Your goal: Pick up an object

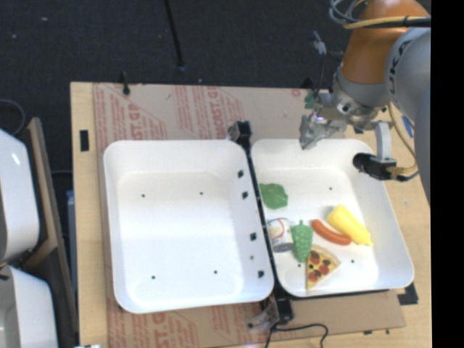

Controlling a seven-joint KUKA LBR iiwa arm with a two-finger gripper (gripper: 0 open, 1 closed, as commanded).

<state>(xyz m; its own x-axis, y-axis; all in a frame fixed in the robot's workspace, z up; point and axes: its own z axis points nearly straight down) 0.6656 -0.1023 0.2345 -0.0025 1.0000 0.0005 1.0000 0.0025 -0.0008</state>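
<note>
my gripper [316, 130] hangs over the right bin's [384, 267] far rim; i cannot tell how it stands. toward that smooth white bin's near end lie a pizza wedge [320, 265], a glossy yellow block [349, 224], a red sausage [330, 232] and a flat green leaf [273, 195].

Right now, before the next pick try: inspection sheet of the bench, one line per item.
Surface: wooden bench with printed cardboard under two white bins.
Job's things: right bin holds a green leaf, yellow piece, red sausage, pizza slice, green vegetable and a small whitish item.
Clutter: nothing seen.
Grippers: pincer above the right bin's far rim, apart from all toys.
Cables: black cable at the near edge; looped cables on the arm.
Surroundings: dark floor; white boxes at the image's left.
</note>
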